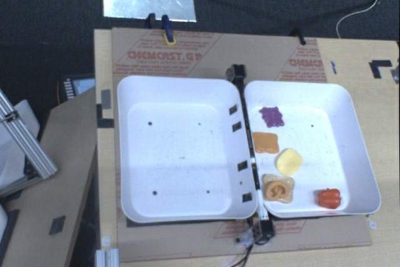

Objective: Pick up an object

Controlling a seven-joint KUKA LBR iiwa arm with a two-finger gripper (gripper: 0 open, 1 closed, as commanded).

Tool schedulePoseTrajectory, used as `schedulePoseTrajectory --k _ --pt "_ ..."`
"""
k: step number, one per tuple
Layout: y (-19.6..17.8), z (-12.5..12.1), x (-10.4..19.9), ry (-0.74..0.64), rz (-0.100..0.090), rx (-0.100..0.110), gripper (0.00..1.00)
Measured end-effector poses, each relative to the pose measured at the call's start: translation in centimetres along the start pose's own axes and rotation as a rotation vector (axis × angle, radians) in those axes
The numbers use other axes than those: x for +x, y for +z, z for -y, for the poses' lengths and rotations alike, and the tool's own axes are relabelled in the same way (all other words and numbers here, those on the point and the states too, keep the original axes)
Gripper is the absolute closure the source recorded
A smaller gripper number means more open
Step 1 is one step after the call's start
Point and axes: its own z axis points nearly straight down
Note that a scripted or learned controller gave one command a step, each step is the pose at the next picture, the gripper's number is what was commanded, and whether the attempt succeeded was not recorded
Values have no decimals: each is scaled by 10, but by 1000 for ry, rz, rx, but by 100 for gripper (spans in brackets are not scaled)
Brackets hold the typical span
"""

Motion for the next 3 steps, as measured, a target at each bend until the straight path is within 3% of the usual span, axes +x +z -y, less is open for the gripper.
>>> schedulePoseTrajectory --k 1,2,3 --pt "110 -13 73 -19 -6 15 100" --pt "33 0 -19 0 1 -4 100" --pt "113 0 78 -21 -7 12 100"
